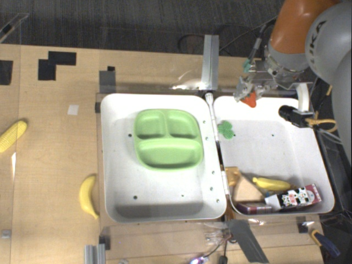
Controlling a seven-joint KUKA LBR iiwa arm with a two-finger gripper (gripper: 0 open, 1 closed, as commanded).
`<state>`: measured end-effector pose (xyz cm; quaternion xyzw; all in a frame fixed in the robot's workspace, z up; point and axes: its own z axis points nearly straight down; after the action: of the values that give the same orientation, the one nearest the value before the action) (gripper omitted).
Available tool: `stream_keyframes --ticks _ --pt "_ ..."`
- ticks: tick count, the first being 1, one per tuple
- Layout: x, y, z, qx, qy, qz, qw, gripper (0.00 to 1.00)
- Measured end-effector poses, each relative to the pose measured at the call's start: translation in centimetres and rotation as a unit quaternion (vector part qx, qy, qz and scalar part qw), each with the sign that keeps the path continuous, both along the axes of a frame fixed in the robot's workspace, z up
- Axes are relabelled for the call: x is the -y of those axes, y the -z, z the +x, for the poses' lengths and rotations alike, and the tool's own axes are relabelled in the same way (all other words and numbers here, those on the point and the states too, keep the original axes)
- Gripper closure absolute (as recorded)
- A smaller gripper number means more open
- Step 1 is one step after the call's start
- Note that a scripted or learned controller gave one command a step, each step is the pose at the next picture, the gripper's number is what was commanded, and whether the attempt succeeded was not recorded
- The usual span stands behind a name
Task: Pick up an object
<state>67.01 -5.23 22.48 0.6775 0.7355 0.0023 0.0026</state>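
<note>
Two shallow white bins are seen side by side on the bench. The left bin (110,147) is occupied by a green divided tray (167,137), lying flat near its middle. In the right bin (286,142), a small green object (225,129) is noted near the left wall, well apart from the rest; a cluster is gathered along the near edge, made up of a tan wedge-shaped item (246,190), a yellow banana-like piece (270,184) and a printed carton (297,197) lying on its side. The arm (313,21) is brought in from the right, with the gripper (247,95) positioned over the far left corner of the right bin. A small orange object (250,99) is seen at the fingertips, apparently caught between them; the jaws are read as narrow, closed on that piece, though the view is small and somewhat blurred. Outside the bins, a banana (88,196) and a corn cob (12,136) are recorded on the bench to the left.
</note>
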Motion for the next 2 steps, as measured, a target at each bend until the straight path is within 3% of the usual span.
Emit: stream_keyframes --ticks 1,2 --pt "-2.0 -3.5 0.0 -0.001 0.103 0.0008 0.9946 1.00" --pt "-2.2 -4.8 0.1 0.002 0.100 0.0008 0.9950 1.00"
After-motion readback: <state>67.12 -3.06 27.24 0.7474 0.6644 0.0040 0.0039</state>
